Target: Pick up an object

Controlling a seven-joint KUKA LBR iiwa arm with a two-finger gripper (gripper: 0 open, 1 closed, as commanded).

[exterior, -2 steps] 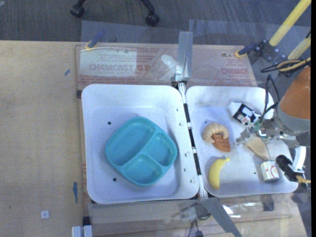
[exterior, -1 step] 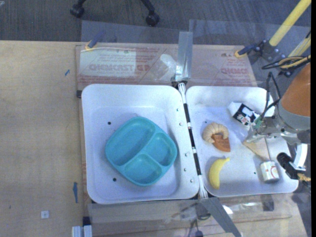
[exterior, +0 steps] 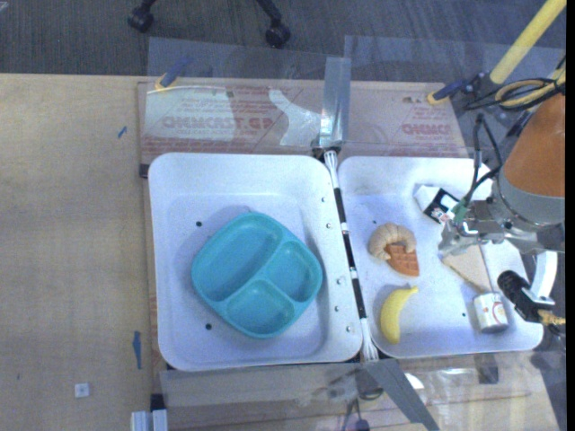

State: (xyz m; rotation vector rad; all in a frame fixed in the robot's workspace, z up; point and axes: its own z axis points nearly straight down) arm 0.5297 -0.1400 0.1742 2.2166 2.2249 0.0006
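Faint reddish lettering runs across the cardboard sheet [exterior: 225, 119] taped to the table at twelve o'clock of the left bin; it looks like "CHEMCAST GP", though the letters are blurred. A similar reddish word shows on the cardboard [exterior: 422, 126] above the right bin, too faded to read.

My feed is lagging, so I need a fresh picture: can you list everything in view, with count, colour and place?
bins: 2, white, side by side on the bench
divided tray: 1, teal, in the left bin
croissant: 1, tan, right bin, near the divider
orange piece: 1, orange, touching the croissant
banana: 1, yellow, right bin, front
wedge: 1, tan, right bin, under the gripper
small can: 1, white and red, right bin, front right corner
gripper: 1, grey metal, over the right bin
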